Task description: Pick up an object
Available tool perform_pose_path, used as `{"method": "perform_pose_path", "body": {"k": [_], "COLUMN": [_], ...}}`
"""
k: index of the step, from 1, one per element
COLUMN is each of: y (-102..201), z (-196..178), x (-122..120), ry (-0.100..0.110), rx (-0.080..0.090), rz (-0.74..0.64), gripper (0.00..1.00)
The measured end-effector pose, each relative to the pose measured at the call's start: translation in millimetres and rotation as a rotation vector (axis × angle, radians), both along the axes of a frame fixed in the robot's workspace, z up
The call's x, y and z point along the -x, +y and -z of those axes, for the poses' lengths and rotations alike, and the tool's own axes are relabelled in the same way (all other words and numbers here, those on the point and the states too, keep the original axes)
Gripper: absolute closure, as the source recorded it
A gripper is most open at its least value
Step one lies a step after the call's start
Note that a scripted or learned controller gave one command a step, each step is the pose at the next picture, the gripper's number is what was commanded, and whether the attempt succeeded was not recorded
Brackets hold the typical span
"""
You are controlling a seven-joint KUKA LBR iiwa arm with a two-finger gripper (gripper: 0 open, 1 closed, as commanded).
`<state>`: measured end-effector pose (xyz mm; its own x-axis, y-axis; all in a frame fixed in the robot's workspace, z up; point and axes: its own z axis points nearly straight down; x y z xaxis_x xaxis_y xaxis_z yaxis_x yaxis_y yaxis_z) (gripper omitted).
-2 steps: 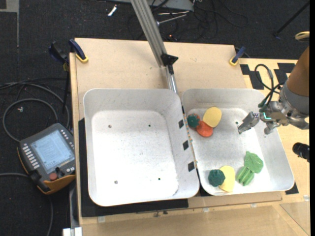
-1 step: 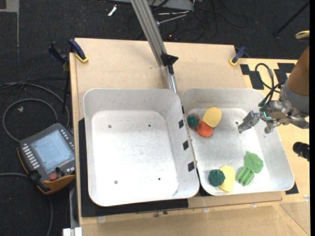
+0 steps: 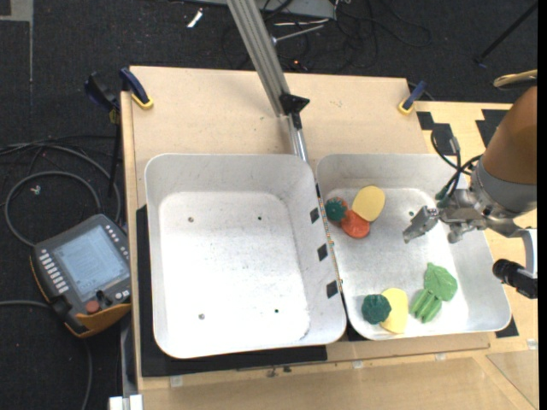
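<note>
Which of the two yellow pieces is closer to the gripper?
The upper yellow piece, beside the orange one; the other yellow piece lies near the bin's front edge.

Two bins are set side by side mid-frame, with the left bin (image 3: 231, 254) beside the right bin (image 3: 479, 314), where a cluster of objects (image 3: 355, 212) is found upper left and another cluster (image 3: 410, 301) lower down.

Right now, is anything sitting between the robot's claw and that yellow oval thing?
No. In the camera view, bare white floor of the right bin lies between the gripper and the yellow oval piece.
</note>
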<state>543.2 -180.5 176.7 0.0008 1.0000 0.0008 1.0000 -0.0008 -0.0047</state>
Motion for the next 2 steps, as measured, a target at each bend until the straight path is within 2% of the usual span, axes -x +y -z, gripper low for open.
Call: {"method": "perform_pose_path", "body": {"k": [2], "y": [7], "z": [82], "x": [0], "ry": [-0.005], "rx": [0.001], "rz": [0.0], "gripper": [0.0]}}
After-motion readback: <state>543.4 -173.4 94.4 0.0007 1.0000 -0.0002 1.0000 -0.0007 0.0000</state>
